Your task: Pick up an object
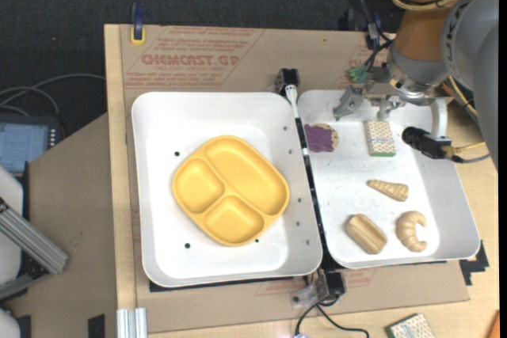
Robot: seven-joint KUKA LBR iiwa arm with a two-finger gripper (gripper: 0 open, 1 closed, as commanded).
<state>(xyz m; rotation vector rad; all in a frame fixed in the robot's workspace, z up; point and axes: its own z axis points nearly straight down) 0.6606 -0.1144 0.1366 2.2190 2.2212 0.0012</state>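
A brown bench (198,51) stands on dark carpet and bears two shallow white bins side by side. The left bin (150,194) holds a yellow divided tray (230,190), the largest thing here. The right bin (451,202) holds the small candidates.

The gripper (371,99) hangs over the far edge of the right bin, its two fingers spread apart with nothing between them.

Going down in size, the bread roll (365,233) lies near the front. It looks like light, rigid toy food, best pinched across its short width. The croissant (412,230) beside it is curved and likely to slip. The patterned block (381,137) lies just near of the gripper. Being flat-sided and probably stiff, it should sit well between the fingers across its narrow sides. The cone (387,187) tapers and may squirt out. The purple piece (320,138), by the left wall, is awkwardly close to the rim.
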